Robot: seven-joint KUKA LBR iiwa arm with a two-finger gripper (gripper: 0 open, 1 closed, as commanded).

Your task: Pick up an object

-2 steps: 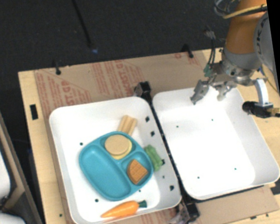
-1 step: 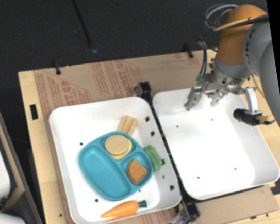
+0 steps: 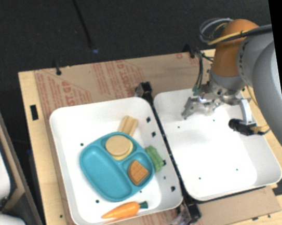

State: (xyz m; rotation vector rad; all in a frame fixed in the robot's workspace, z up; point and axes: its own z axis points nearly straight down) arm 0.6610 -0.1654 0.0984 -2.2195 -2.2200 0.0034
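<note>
My gripper hangs over the far left part of the right bin, its fingers apart with nothing between them. The objects lie in the left bin. A blue sectioned plate sits in the middle, with a round tan biscuit and a brown toast piece on it. A green piece rests at the plate's right edge. A pale wooden block lies just beyond the plate. An orange carrot lies along the near wall.
A black divider runs between the two bins. The arm's grey body and orange band stand over the right bin's far right corner. A black cable piece hangs by the right bin's right side.
</note>
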